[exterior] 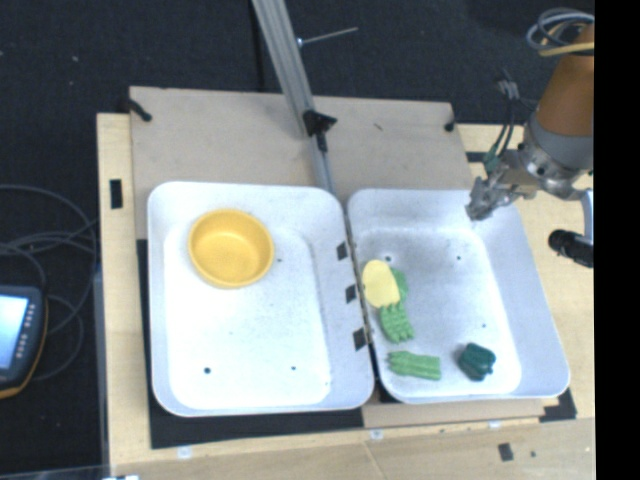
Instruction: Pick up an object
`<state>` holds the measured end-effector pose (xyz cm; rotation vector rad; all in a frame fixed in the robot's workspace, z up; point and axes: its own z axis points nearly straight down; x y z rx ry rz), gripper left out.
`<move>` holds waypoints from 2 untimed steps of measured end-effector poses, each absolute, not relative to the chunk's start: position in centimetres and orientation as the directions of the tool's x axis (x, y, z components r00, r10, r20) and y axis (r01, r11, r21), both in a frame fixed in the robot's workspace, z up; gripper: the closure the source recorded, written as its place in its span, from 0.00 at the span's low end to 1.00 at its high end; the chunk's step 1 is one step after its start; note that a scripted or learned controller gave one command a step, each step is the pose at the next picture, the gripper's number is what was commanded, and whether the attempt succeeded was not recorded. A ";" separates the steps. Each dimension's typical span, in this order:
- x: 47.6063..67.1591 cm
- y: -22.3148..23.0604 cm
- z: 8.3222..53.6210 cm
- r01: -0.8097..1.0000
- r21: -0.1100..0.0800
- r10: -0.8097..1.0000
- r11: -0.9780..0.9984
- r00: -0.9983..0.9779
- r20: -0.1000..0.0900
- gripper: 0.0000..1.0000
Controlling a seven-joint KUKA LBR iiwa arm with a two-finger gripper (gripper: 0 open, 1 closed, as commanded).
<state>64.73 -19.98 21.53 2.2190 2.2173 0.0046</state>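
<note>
The pincer (480, 206) hangs over the far right corner of the right bin (525, 258); whether it is open or closed cannot be told. The objects lie well apart from it: a yellow piece (379, 283) by the bin's left wall, and a dark green piece (477, 361) at the near side.

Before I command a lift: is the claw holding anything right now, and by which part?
Nothing is held. The claw hangs over the far right corner of the right bin, apart from the toys: yellow piece, green pieces, dark green one.
</note>
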 end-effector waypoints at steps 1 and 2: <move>64.8 -20.0 21.9 1.000 0.001 1.000 0.000 0.000 0.000 1.00; 64.7 -14.6 21.2 1.000 0.000 1.000 0.003 -0.003 0.001 1.00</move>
